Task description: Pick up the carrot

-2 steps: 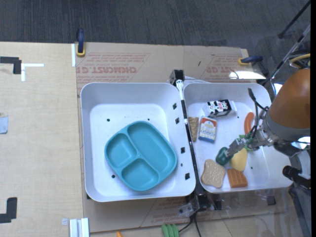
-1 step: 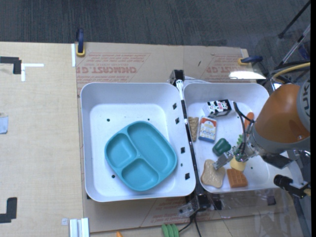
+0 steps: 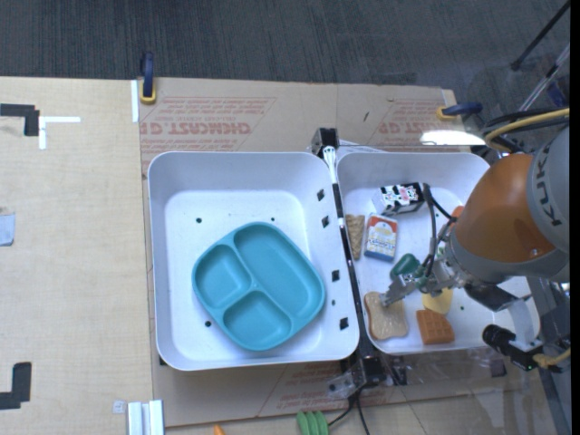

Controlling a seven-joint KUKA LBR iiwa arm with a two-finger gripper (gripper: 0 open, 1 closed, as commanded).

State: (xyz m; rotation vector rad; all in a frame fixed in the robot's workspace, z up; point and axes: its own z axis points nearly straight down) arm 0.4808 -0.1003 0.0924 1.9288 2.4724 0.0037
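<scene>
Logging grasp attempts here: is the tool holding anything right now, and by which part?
Cannot be told. The tool hangs low in the right bin just above the bread slice, but no item visibly sits between its tips.

You've got a teal divided plate (image 3: 259,285) in the white left bin (image 3: 168,243). In the white right bin (image 3: 362,166): tan toast slice (image 3: 386,317), orange-brown waffle (image 3: 435,327), black-and-white cow-pattern carton (image 3: 401,196), orange-and-blue box (image 3: 381,238), pale yellow piece (image 3: 439,301). Arm (image 3: 503,211): orange band, grey body.
</scene>
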